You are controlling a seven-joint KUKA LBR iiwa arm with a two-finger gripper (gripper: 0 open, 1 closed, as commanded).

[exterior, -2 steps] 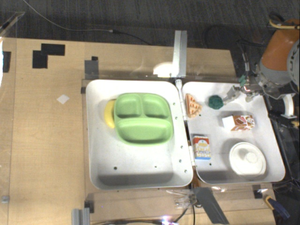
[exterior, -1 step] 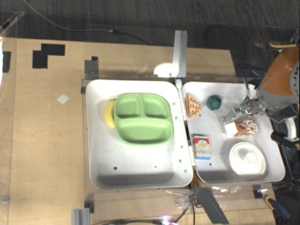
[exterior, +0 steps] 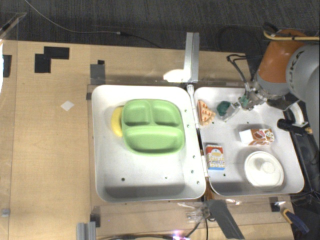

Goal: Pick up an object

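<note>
Nearest the camera, at about 5 o'clock in the right bin (exterior: 295, 184), sits a round white lid-like dish (exterior: 262, 168), and just to its 9 o'clock a small red-and-white carton (exterior: 215, 157) lies flat. Bit further back, a white packet with a brown print (exterior: 257, 136) rests at 12 o'clock from the dish, apart from it. Over in the left bin (exterior: 105, 149), a green divided tray (exterior: 151, 125) takes up the middle, with a yellow thing (exterior: 116, 121) poking out from under its 9 o'clock edge. Farther back in the right bin, a waffle-patterned orange piece (exterior: 205, 112) leans by the divider, and a dark teal object (exterior: 224, 107) lies just beside it. The pincer (exterior: 245, 101) hangs low at the teal object's 3 o'clock, near it; can't tell how wide it's set. Bare wood bench (exterior: 45, 149) all around.
</note>
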